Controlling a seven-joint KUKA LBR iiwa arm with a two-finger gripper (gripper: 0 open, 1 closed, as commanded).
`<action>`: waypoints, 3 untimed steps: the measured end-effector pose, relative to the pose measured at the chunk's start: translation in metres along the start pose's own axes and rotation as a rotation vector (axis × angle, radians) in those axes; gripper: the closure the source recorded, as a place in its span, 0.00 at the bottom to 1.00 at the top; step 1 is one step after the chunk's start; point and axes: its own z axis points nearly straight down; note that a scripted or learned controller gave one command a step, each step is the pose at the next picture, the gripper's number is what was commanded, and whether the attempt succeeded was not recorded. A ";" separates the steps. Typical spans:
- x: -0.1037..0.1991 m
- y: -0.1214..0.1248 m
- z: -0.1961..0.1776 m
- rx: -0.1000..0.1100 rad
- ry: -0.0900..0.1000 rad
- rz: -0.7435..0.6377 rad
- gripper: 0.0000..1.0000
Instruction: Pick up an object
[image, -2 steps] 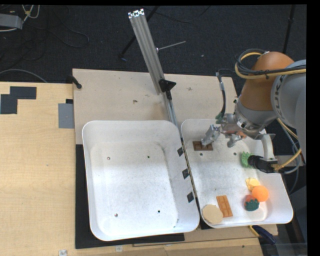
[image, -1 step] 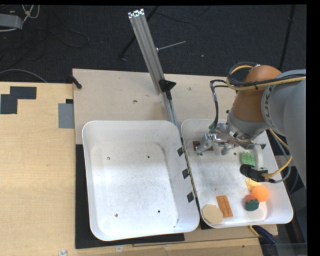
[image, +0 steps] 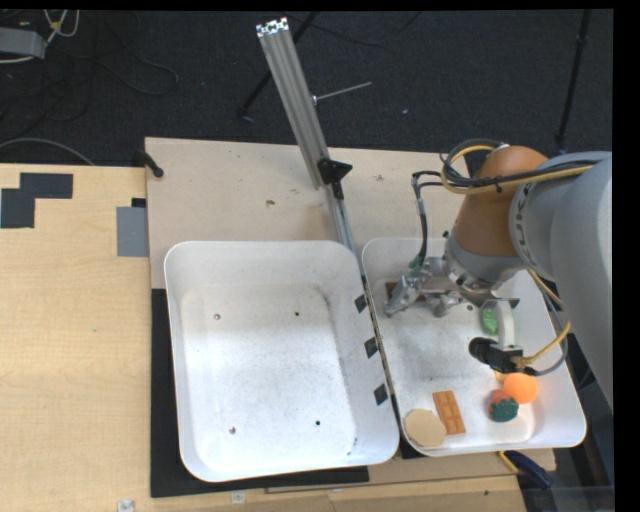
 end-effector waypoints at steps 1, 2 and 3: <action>-0.001 0.000 -0.011 0.001 0.001 0.006 1.00; -0.005 0.002 -0.053 -0.004 0.000 0.007 1.00; -0.010 0.007 -0.115 -0.005 0.000 0.000 1.00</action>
